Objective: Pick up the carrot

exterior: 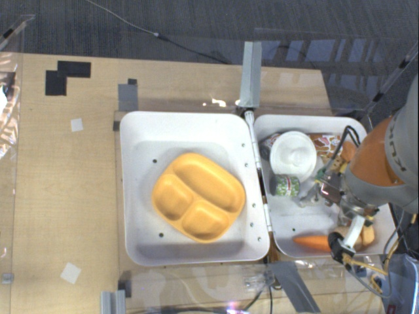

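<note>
The pale wooden worktop point(59, 188) carries an L-shaped patch of black tape point(67, 76) at its far left corner; no writing shows on it. Next comes the left bin point(137, 149), white and shallow, with a yellow plate point(198, 195) in its middle. The plate is divided into three compartments and bears no mark or lettering.

The right bin point(294, 221) sits just beside the left one. At its far end stands a white tub point(293, 152) with a plain round top. Just in front of the tub a small can point(286, 186) lies on its side, and its green label has print too small to read. Behind the arm, a brown and red packet point(325, 142) shows some printing that is also illegible.

The carrot point(311, 243) lies flat on the floor of the right bin, close to its near wall and apart from the can.

The claw point(324, 190) hangs over the right bin between the can and the carrot, near the can. Whether it is released or clenched cannot be told. The grey arm point(380, 162) reaches in from the right.
</note>
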Controlling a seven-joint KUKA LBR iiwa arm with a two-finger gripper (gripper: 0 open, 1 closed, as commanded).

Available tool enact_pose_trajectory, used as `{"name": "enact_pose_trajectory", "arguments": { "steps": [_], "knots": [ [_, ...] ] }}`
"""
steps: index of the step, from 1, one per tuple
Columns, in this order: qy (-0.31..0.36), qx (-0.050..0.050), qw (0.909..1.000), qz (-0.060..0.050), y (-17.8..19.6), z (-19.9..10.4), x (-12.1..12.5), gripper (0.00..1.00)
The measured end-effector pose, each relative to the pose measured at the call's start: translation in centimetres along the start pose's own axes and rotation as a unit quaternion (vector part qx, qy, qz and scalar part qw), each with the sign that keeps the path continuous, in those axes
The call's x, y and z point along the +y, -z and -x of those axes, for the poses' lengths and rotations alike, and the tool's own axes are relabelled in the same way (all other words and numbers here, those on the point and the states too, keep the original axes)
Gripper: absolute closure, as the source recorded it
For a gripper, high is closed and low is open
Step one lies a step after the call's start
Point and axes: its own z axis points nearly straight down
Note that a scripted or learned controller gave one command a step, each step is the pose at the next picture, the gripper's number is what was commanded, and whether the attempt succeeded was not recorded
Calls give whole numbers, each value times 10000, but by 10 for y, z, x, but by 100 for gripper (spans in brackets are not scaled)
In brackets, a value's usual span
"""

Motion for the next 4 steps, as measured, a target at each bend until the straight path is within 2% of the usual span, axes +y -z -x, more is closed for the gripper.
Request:
{"name": "enact_pose_trajectory", "arguments": {
  "steps": [1, 2, 3, 4],
  "knots": [
    [-1445, -21, 9895, -33, 58, 34, 17, 0],
    [-4106, -11, 9118, 18, 28, 40, 21, 0],
    [-4152, 1, 9097, -5, 0, 5, 3, 0],
    [-4107, 22, 9118, 7, 12, 4, 5, 100]
  ]
}}
